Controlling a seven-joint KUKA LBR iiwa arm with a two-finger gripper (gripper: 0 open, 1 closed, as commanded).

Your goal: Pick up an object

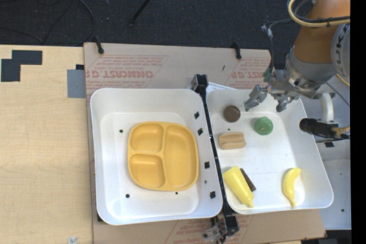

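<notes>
Hand [269, 99] hangs above the far edge of the right bin [311, 171], its two fingers spread apart, nothing between them.

Nearest things to the hand: a small brown round piece [231, 114] just below and left of it, and a green ball [263, 126] just below it. Either is a likely pick. Both look light and hard, probably plastic; the round shapes could roll or squirt out, so close across the widest middle.

Further from the hand, in the same bin: a tan block [231, 140], flat-sided, matte, probably the easiest to pinch across its short sides. At the near end, a yellow bottle [238, 185] lying on its side with a dark strip touching it, and a yellow banana [291, 185], curved and smooth, well apart from the hand.

Left bin [108, 123] holds a yellow divided plate [163, 156], glossy and shallow.
</notes>
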